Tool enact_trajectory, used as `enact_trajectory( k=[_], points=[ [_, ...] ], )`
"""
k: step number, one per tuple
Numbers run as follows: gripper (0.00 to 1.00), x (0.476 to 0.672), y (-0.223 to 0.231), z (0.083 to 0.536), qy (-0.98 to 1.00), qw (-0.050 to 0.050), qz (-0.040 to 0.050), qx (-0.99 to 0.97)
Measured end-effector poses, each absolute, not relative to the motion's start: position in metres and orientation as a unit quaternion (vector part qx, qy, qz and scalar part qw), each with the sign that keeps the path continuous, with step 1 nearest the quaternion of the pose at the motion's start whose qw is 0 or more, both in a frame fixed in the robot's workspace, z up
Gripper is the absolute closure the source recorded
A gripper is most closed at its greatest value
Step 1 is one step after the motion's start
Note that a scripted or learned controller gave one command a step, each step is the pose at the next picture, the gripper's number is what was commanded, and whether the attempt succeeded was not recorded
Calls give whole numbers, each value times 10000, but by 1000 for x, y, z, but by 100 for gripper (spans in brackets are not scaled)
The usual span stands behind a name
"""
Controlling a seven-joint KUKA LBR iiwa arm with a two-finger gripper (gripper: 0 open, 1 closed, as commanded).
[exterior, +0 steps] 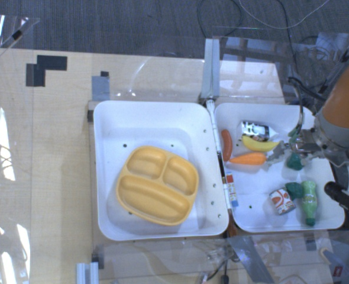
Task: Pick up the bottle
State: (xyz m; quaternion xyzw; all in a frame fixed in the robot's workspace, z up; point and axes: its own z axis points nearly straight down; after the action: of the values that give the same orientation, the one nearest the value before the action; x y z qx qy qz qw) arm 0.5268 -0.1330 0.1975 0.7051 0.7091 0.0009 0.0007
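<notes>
Pale wooden bench [50, 158] under dark carpet; claw [287, 152] above right bin [245, 215], grip state unclear.

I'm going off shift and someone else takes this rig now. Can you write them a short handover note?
Gripper: over the right bin, near the banana and carrot; nothing seen held.
Bottle: green, lying near the right bin's front right corner, beside a can.
Left bin: holds a yellow tray.
Done: nothing yet.
Left: move to the bottle, grasp it, lift it.
</notes>
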Motion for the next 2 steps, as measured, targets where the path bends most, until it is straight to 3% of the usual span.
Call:
enact_trajectory(
  k=[1, 2],
  points=[
    [0, 502, -201, 203, 7515, 26, 12, 6598],
    [0, 492, -205, 89, 7631, 58, 38, 6463]
  ],
)
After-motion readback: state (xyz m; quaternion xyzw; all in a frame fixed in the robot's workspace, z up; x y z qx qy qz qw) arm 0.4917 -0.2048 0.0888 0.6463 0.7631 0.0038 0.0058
